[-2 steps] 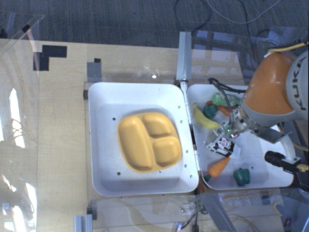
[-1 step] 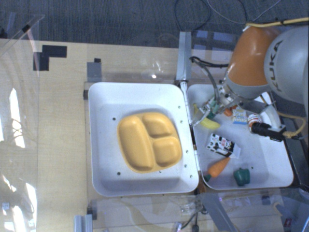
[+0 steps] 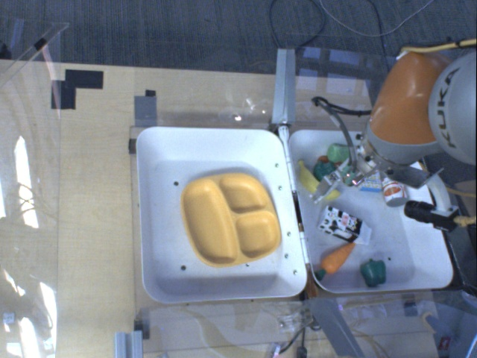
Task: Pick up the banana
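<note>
The banana (image 3: 306, 176), small and yellow, lies along the left wall of the right bin (image 3: 441, 273), in its upper half. My gripper (image 3: 328, 189) hangs low over that bin, just right of the banana's lower end and very close to it. Nothing visibly hangs from the gripper. The grey wrist and the orange band (image 3: 406, 99) rise behind it to the upper right and hide part of the bin's back.
Beside the banana are a light green item (image 3: 337, 153) and a teal one (image 3: 324, 169). A black-and-white packet (image 3: 343, 223), a carrot (image 3: 337, 259), a green pepper (image 3: 373, 272) and a small can (image 3: 393, 192) share the right bin. The left bin (image 3: 160, 200) holds a yellow divided plate (image 3: 229, 218).
</note>
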{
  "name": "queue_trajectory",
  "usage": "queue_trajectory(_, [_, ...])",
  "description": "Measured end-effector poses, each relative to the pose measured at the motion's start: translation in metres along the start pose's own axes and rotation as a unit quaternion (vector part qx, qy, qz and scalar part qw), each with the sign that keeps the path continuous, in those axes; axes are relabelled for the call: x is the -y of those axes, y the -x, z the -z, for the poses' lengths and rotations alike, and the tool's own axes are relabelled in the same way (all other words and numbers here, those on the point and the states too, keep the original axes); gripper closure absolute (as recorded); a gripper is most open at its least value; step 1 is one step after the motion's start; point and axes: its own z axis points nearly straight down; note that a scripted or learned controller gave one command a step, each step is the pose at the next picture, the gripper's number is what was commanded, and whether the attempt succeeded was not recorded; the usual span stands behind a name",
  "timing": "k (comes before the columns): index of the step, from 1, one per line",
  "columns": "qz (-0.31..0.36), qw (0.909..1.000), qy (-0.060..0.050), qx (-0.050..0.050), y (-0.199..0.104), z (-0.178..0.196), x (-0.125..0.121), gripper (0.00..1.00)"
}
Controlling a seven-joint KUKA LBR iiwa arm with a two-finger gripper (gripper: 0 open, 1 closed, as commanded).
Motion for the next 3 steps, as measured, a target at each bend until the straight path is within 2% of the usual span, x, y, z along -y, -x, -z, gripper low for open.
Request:
queue_trajectory(1, [0.056,0.9984,0.003,0.003,0.053,-0.096,0.0,0.0])
queue_trajectory(2, [0.057,0.9984,0.005,0.004,0.053,-0.084,-0.002,1.0])
queue_trajectory(3, [0.007,1.0,0.002,0.001,0.035,0.025,-0.054,1.0])
